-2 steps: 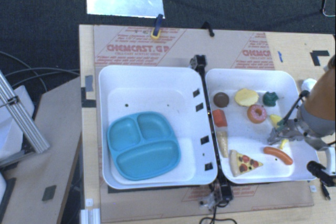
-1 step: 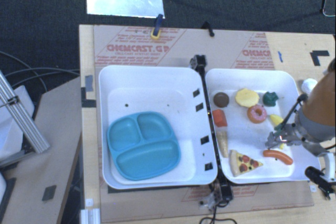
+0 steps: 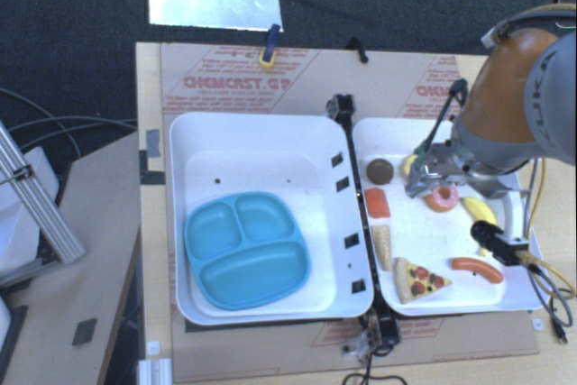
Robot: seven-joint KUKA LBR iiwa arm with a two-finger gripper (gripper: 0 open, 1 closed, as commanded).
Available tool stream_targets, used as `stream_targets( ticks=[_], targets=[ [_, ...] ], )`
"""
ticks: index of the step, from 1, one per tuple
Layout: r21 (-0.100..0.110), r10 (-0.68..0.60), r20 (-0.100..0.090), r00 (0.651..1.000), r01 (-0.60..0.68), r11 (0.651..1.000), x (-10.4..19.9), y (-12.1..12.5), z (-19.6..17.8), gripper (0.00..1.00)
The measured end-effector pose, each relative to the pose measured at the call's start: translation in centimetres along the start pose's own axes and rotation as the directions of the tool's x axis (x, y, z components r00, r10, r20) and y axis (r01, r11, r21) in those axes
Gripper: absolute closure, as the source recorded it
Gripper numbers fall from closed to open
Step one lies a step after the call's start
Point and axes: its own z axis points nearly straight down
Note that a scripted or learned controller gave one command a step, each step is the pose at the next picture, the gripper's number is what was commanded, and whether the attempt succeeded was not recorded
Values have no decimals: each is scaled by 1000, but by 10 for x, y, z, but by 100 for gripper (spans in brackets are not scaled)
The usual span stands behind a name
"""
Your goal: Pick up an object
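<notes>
Grey metal and an orange band fill the worktop's right edge on my feed: the arm reaches in from that side, its bulky wrist tilted down and leftward over the right white bin. I see the end effector low over that bin's far half, just beside the pink ring-shaped toy doughnut, which lies a little toward the near side of it. I cannot tell from this slant whether it is clenched or released, and I see nothing held in it.

Around it in the same bin I count a round brown toy cookie toward the divider, a red-orange block just nearer than that, a pale cone-shaped piece, a toy pizza slice at the near edge, a red toy sausage toward the near right corner, and a yellow toy banana close to the doughnut's right.

My left white bin carries a light blue divided plastic plate in its near half.
</notes>
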Motion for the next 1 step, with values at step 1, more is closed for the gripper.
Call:
stream_targets(
  ticks=[1],
  targets=[
    [15,7,0,1000,-7,1000,80,-37,6,100]
  ],
)
